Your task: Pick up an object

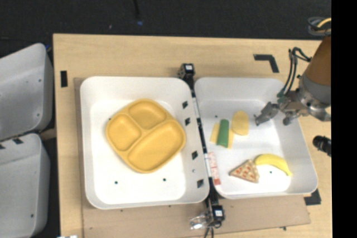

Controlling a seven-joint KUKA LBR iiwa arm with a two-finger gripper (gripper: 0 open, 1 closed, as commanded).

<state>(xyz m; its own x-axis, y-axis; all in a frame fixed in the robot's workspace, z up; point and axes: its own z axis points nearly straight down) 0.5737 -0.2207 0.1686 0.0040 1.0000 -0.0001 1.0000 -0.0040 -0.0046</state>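
In the right bin [290, 184], nearest the camera, lie a pizza slice [245, 171] and a banana [273, 163]; beyond them a green-and-yellow block [221, 133] and a pale yellow piece [240, 123]. All look like light, stiff, smooth toys, probably best pinched across their narrow width. Farther right, the gripper [276, 114] hovers spread open, holding nothing.

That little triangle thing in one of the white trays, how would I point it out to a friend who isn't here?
Find the right-hand white bin, the one without the yellow divided plate. Along its near edge lie two toy foods side by side. Yours is the pizza slice: a flat, reddish-orange triangle, left of the curved yellow banana.
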